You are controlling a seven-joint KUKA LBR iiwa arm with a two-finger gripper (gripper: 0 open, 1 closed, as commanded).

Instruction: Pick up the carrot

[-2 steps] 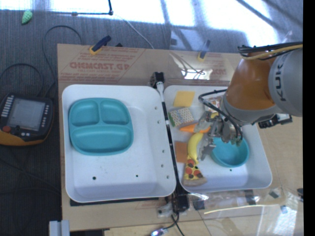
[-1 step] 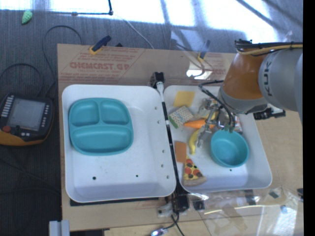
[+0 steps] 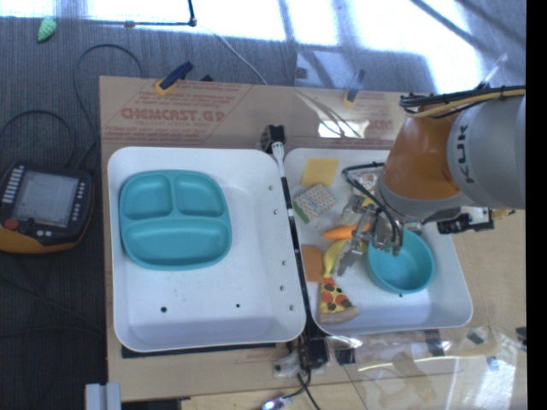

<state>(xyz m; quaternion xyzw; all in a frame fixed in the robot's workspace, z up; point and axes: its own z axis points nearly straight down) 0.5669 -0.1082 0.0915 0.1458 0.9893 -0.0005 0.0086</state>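
Both white bins look like smooth, faintly glossy plastic. The teal divided plate and teal bowl are smooth plastic too (matt rather than shiny). The counter wears brown printed paper; the carrot looks glossy.

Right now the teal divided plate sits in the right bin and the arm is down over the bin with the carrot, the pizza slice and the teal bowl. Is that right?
Not quite. The camera view shows the teal divided plate in the left bin, not the right. The rest holds: the arm is over the right bin, with the carrot, pizza slice and teal bowl.
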